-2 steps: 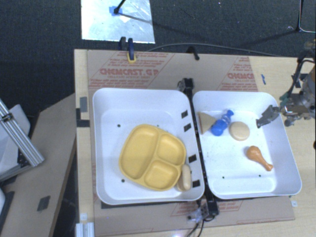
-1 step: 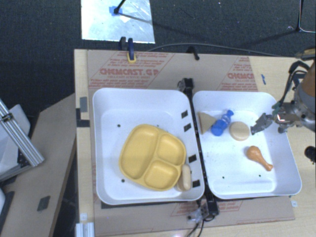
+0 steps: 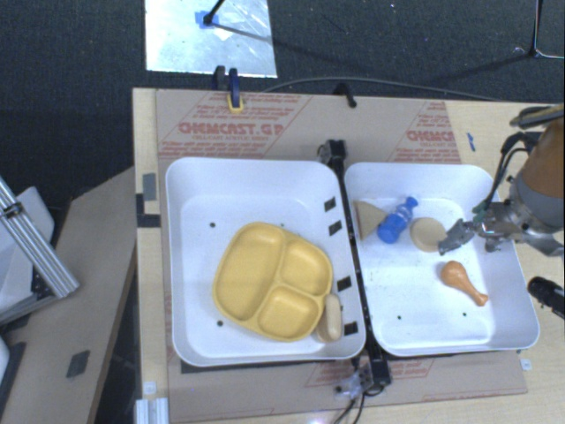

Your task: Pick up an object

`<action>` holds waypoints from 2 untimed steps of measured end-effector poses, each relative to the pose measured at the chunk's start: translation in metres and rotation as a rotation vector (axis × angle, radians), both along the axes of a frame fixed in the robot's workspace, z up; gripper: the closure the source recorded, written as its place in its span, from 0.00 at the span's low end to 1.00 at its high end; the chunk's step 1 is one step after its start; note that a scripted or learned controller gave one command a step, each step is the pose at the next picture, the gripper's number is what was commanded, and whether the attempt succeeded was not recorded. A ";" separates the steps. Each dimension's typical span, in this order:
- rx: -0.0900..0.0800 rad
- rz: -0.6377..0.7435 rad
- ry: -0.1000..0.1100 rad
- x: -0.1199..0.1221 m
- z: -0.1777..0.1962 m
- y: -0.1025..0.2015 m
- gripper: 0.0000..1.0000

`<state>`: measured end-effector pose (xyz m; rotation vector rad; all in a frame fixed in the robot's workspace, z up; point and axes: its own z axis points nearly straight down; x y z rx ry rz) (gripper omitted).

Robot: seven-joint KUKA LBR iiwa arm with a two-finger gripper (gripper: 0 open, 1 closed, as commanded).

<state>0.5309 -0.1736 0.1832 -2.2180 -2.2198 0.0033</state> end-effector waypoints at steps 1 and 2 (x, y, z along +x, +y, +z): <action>0.001 0.001 0.000 0.000 -0.063 0.002 0.00; -0.003 0.002 -0.008 0.002 -0.049 0.000 1.00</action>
